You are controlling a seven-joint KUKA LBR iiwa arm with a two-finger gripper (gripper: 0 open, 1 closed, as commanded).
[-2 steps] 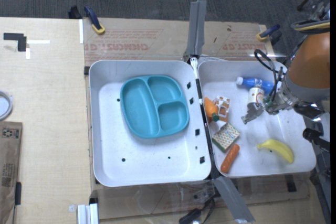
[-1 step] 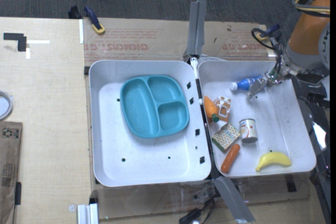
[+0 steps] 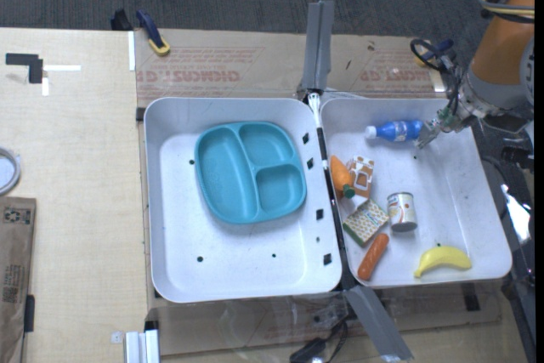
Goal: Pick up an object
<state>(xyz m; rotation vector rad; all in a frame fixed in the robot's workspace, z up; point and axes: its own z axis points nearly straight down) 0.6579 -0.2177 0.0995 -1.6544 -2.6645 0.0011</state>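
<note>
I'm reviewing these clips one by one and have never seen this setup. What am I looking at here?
One camera looks down at a slant on a bench with two white bins. The left bin holds a blue divided plate. The right bin holds a blue bottle, a banana, a small can, a carrot, a sausage-like piece and two small boxes. The grey-and-orange robot arm reaches in from the right; its claw sits by the bottle, nothing visibly held.

Arm (image 3: pixel 507 38) cut by right edge; upper links out of frame. Gripper (image 3: pixel 432 132) small, blurred; finger spacing unreadable. Tape roll (image 3: pixel 7 172) cut by left edge. Brown bag (image 3: pixel 17 268) cut likewise. Small box (image 3: pixel 362 175) print too fine to read, possibly carton.
</note>
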